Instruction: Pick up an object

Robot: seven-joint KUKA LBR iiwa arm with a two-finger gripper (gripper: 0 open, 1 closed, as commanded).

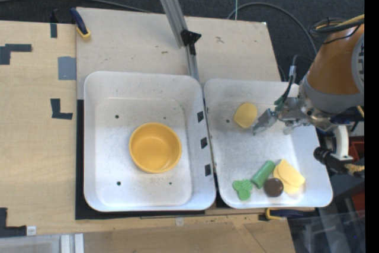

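A cluster of toys lay below the claw, which hung released, gripping nothing, just right of a yellow lump in the right bin; grasping well likely meant straddling the lump before clenching.

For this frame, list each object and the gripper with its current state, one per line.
Gripper: low in the right bin, beside the yellow lump.
Yellow lump: lying loose in the right bin.
Yellow bowl: upright, in the left bin.
Green cylinder: lying on its side, by the other toys.
Green flat toy: lying flat.
Brown ball: resting against the yellow block.
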